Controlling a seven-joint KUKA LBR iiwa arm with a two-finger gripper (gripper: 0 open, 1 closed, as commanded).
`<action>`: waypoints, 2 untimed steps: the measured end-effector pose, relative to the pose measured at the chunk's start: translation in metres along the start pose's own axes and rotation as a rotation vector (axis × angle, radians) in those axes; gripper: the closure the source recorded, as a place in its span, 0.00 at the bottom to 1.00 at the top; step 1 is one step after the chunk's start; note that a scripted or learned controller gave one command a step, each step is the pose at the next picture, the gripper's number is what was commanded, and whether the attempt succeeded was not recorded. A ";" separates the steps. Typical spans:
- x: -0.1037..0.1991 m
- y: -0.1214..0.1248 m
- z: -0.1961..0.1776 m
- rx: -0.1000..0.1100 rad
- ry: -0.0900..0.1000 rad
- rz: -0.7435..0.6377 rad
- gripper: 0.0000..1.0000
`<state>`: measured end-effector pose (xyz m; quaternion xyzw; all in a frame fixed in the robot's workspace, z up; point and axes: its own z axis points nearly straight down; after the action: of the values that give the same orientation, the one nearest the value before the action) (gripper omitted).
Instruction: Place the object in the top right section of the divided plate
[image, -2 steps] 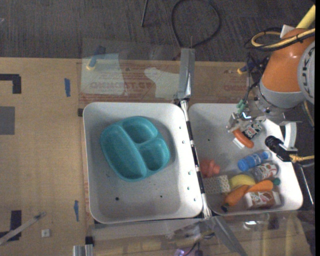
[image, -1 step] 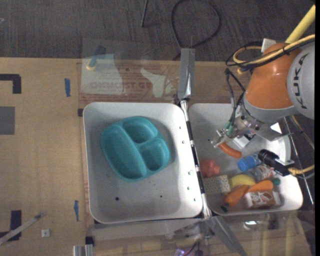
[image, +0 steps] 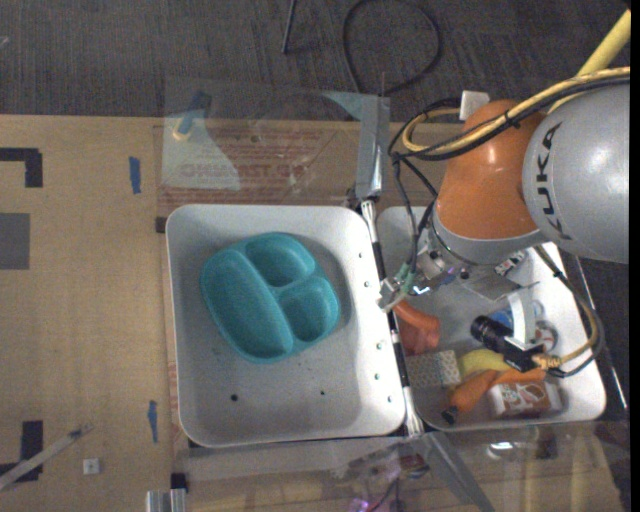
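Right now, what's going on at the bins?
The KUKA arm reaches in from the right and hangs over the right bin, which holds a clutter of small items, among them an orange piece and a yellow one. The teal divided plate sits in the left bin, with nothing in its sections. Nothing has been placed yet.

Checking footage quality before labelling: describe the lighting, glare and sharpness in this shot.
Camera view: even, soft lighting with faint shadows inside the left bin; mild sheen on the teal divided plate and a bright highlight on the grey arm; the picture is slightly soft overall, so the small items in the right bin blur together under the arm.
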<state>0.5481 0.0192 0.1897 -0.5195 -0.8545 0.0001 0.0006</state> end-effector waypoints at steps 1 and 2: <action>0.000 0.000 0.000 0.000 0.000 0.000 0.00; -0.001 0.001 -0.010 -0.003 -0.002 0.002 1.00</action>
<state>0.5494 0.0182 0.1999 -0.5204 -0.8539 -0.0008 -0.0010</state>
